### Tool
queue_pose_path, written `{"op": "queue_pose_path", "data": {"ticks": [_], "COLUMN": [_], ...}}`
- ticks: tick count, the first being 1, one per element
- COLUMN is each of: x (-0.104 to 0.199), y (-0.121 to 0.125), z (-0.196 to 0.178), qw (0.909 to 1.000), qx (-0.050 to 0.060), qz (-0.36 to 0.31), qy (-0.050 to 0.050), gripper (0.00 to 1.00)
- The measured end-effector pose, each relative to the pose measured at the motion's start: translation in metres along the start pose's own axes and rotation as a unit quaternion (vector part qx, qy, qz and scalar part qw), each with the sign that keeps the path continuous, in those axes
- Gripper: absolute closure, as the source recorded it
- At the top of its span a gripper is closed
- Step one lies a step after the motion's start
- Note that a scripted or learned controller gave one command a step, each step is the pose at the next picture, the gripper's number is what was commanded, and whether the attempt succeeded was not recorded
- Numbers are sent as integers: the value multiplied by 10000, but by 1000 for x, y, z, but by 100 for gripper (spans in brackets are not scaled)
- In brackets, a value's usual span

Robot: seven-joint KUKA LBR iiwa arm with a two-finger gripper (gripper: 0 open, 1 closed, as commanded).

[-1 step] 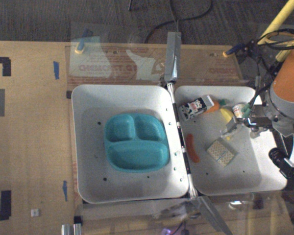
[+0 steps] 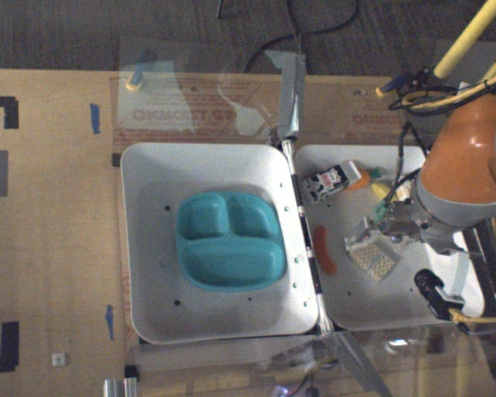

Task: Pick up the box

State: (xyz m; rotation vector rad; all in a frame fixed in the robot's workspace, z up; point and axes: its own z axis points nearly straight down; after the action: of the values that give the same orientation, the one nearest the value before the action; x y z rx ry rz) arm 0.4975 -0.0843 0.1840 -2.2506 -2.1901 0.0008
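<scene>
White-and-black printed small box lies in the right white bin, top-left corner, long axis slanting up-right. Gripper sits below-right of it, over a speckled packet; can't tell its opening or any hold.

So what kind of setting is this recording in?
Probably a robotics lab bench set up for bin picking: two white bins side by side, a robot arm over the right one, blue tape marks on the board.

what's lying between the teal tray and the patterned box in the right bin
In the camera view, a red sausage-shaped piece lies between the teal tray and patterned box.
</scene>
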Motion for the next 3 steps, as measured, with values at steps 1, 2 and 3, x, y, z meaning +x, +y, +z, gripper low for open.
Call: {"op": "queue_pose_path", "data": {"ticks": [1,2,3], "x": [61,31,12], "y": [-19,-19,-19], "z": [-70,-30,0], "qw": [9987,9985,9970], "qx": [-9,1,2], "qz": [-503,-545,-771], "qy": [-2,0,2], "gripper": [0,0,0]}}
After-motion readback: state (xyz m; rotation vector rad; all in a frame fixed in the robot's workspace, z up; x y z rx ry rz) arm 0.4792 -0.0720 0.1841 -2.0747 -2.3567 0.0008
